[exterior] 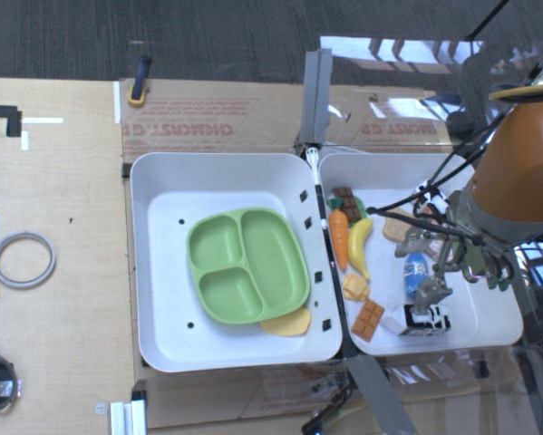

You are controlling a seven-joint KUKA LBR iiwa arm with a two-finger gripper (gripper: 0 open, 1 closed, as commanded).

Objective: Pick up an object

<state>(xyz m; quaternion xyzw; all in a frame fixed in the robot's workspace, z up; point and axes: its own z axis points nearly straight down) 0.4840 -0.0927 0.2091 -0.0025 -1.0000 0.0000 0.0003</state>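
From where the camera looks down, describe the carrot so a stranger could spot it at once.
Go to the right bin and follow its left wall. The carrot lies there lengthwise, with the banana on its right. It is the orange, tapered piece; the banana is yellow and curved.

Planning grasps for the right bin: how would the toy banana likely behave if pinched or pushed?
The banana looks like smooth moulded plastic, so probably stiff, light and a bit slippery. Its curve suggests it would pivot rather than roll. It lies against the carrot, so a push would likely move both.
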